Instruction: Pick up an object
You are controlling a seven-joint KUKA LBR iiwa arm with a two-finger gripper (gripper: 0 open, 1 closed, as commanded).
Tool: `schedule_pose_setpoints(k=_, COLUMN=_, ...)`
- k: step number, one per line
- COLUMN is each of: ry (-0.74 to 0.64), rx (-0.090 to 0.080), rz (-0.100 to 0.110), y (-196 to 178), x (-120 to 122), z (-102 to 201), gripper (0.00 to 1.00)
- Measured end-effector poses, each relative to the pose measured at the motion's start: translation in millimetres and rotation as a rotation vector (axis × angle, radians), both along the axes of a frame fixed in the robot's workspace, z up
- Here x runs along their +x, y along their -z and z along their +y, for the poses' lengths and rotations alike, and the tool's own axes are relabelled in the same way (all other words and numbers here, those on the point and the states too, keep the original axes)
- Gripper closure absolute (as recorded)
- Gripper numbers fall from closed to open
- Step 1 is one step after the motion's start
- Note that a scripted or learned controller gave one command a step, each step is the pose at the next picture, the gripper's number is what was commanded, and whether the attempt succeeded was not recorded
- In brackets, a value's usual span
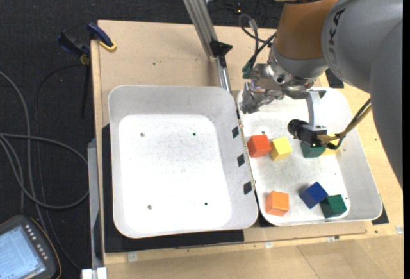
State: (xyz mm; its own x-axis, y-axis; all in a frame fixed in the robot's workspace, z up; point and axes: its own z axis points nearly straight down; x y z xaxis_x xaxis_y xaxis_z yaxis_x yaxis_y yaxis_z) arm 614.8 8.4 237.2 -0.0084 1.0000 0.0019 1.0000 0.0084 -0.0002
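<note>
Camera view. I am watching the grey arm's gripper [255, 97] hanging over the upper left corner of the right-hand shallow white bin [356, 175], near frame centre; I cannot tell how wide it is standing. Just below it, a red-orange cube [259, 145] and a yellow cube [280, 149] are sitting side by side. An orange cube [277, 202], a blue cube [313, 195] and a dark green cube [333, 206] are lying along the bin's lower edge.

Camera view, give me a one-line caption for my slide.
Gripper poised over the far end of the right bin, just beyond the orange-red block and yellow block, with the left bin alongside.
</note>
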Motion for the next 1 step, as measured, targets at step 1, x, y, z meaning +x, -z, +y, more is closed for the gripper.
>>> schedule_pose_setpoints(k=1, ry=0.000, rx=0.000, rz=-0.002, y=-8.4, x=-4.5, z=51.0, gripper=1.00)
